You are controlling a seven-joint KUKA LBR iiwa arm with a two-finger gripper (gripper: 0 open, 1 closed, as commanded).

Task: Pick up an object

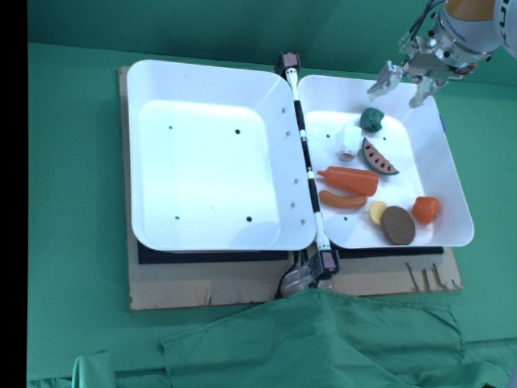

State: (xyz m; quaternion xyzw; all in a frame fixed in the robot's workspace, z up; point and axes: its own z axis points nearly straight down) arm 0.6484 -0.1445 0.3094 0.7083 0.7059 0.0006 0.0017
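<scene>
Green felt covers the bench, and from my remote seat I see the gripper (401,86) hanging above the far edge of the right bin (452,217), its two pale fingers (384,82) spread apart with nothing between them. Just below and a little inward of the fingertips lies a dark green lump (371,120), the nearest thing to the tool; it sits apart from the fingers, not touching them. Beyond that, further from the fingers toward the near side, I make out a small white cup-like piece (349,141) and, beside it, a watermelon slice (377,158) with its red face up. Still further away lie an orange carrot-shaped piece (350,180) and a sausage (342,200), side by side and roughly parallel. Furthest from the fingers, near the bin's front rim, I see a small yellow piece (377,212) touching a brown disc (398,225), with a red-orange pepper-like thing (426,209) just beside them. Well off to the far side from the fingers sits the left bin (153,79). A black-and-white bar (304,148) runs between the two bins, and a fold of green cloth (323,338) lies at the front of the bench.
</scene>
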